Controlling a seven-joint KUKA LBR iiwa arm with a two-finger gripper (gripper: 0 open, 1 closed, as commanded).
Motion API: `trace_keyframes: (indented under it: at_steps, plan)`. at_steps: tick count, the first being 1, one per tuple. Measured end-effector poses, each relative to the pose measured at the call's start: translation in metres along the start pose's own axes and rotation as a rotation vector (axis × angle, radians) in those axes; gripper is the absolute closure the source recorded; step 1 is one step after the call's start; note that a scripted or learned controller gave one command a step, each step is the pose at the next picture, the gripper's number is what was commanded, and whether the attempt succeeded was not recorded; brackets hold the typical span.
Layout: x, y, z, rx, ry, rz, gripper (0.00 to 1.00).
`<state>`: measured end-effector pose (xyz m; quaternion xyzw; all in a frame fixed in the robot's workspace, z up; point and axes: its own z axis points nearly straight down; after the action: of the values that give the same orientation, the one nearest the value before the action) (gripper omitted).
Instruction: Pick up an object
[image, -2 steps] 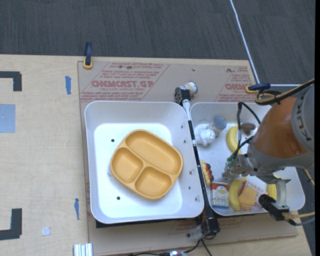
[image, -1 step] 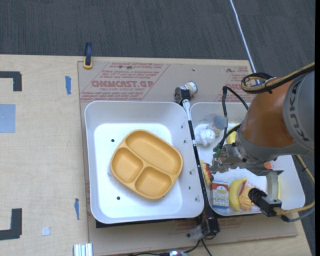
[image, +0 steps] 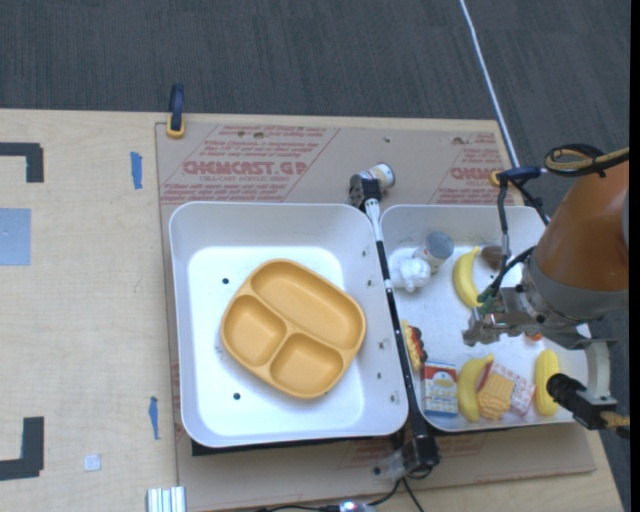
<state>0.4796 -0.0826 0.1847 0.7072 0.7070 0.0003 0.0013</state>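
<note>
The task names no single object, so the candidates are the small things in the right bin; a banana lies near the middle of that bin, curved and yellow, just above and to the left of the gripper; a second banana lies near the front wall, touching a packet with a yellow and red print; a third yellow piece lies at the right of that packet, partly under the arm; a small carton with a red picture stands at the front left corner, beside the divider between the bins; a white crumpled thing and a small grey cup lie near the back left part, close to each other; a small brown thing lies just to the right of the first banana; the gripper hangs over the bare floor of the bin between the first banana and the front group, and whether its fingers are open or closed I cannot tell, nor can I see any object between them; the arm covers the right part of the bin; the left bin holds a yellow divided plate with three compartments; both bins rest on a brown board on the pale worktop.
</note>
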Motion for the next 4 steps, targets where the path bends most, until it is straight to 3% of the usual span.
trace_keyframes:
  at_steps: [1,2,4]
  plan:
    - [0.000,0.000,0.000,0.000,0.000,0.000,0.00]
    - [-0.009,0.002,0.085,-0.007,-0.001,0.001,0.00]
    - [-0.010,0.004,0.094,-0.010,0.002,0.000,0.00]
